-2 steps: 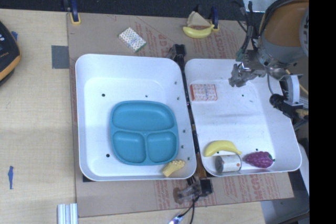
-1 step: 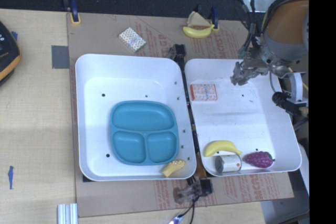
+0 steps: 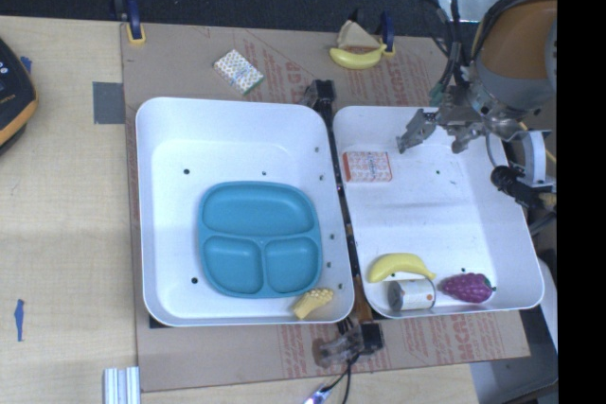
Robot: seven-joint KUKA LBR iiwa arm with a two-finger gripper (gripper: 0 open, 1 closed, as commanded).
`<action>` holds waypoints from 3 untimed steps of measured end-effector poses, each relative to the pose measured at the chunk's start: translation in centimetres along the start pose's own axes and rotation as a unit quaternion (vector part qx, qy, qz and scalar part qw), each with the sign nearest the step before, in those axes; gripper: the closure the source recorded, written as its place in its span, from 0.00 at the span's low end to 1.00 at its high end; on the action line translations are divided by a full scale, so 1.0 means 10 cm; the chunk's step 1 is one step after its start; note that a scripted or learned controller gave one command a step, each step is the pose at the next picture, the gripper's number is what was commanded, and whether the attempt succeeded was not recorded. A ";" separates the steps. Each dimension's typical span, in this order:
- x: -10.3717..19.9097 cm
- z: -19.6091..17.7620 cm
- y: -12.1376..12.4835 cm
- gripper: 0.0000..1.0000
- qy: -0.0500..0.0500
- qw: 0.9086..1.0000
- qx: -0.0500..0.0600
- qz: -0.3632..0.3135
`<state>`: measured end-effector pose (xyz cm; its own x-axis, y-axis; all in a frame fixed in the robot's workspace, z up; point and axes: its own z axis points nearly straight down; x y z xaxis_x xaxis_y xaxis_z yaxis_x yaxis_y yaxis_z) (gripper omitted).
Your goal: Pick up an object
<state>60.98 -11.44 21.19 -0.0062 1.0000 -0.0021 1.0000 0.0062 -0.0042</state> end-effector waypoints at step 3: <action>-0.30 0.53 0.46 0.00 0.001 1.000 -0.001 0.000</action>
